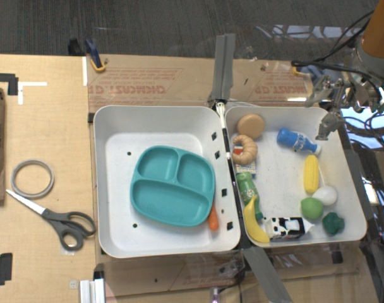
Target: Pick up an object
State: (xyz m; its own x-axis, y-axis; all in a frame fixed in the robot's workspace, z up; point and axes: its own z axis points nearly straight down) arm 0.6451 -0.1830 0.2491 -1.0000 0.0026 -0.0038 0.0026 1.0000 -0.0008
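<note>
The right bin [350, 169] holds several small items: a brown round bun [251, 125], a ringed pastry [245, 149], a blue bottle [297, 140], a yellow corn cob [311, 173], a white egg [327, 196], a green ball [311, 207], a dark green piece [333, 223], a black-and-white toy [287, 228], a banana [254, 219] and a green packet [246, 185]. My gripper [328, 115] hangs over the bin's far right corner, above and to the right of the blue bottle, with nothing seen in it.
The left bin [110, 169] carries a teal divided plate [174, 185] and a small orange carrot [213, 218] at its right wall. Scissors [56, 219] and a tape roll [32, 177] lie on the bench to the left. Cables hang at the right.
</note>
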